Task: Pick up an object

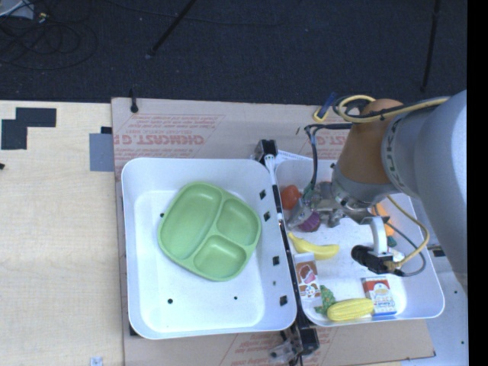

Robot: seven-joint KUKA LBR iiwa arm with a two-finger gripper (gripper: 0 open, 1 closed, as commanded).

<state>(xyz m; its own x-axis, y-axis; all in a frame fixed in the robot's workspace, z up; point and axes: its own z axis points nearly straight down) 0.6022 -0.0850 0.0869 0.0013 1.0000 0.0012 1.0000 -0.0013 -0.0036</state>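
The hand [314, 213] is lowered into the right bin [427, 300], over a purple object [309, 222] beside a red object [290, 197]; whether it is open or closed cannot be determined. Below lie a banana [314, 246], a corn cob [349, 309] and two small printed cartons [380, 295], text illegible. The left bin [145, 296] holds a green divided plate [210, 229]. The cardboard sheet [175, 132] on the desk bears red lettering, seen upside down.

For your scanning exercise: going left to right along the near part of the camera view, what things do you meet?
Green divided plate → small carton → corn cob → red and white box.
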